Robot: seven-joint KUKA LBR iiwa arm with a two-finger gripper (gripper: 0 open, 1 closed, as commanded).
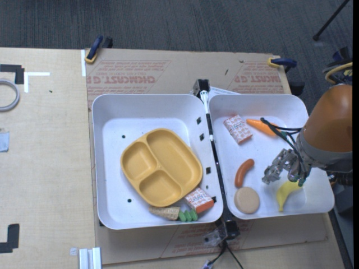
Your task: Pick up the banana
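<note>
1. The banana (287,194) lies on the floor of the right bin (263,209) at its five o'clock corner, not lifted.
2. The gripper (282,168) hovers at the banana's eleven o'clock; whether its grasp is open, I cannot tell.
3. Judged: grasp and lift remain.

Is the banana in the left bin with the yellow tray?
No, the banana lies in the right bin, just below the gripper.
</note>
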